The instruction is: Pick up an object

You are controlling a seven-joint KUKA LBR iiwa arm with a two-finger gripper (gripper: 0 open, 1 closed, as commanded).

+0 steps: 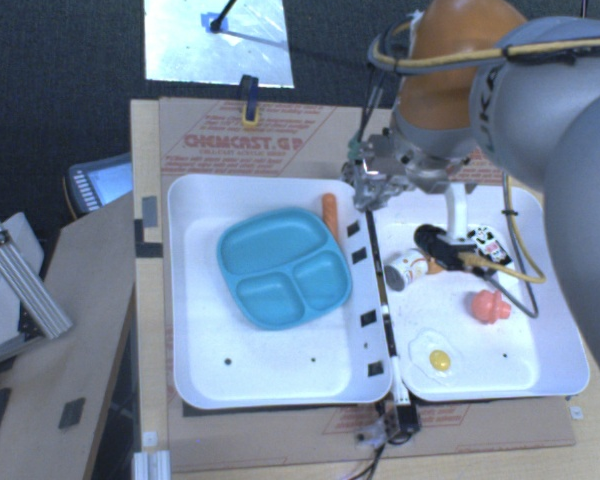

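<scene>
Glossy fried egg [433, 354] near knobbly pink toy [490, 306].

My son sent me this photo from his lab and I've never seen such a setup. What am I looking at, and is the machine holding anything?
This is one photo from a camera fixed above a bench, looking down at a slant. The big grey and orange shape at the upper right is a robot arm reaching in from that side. Its grasping tool hangs over the far end of the divide between two shallow white bins; the photo doesn't let me tell whether it is open or shut, and I see nothing held in it.

The left bin holds a blue sectioned plate, with a carrot lying at the plate's far right edge. The right bin holds a toy fried egg, a pink toy, and a few small items I can't identify. The arm's job is to pick up one object.
</scene>
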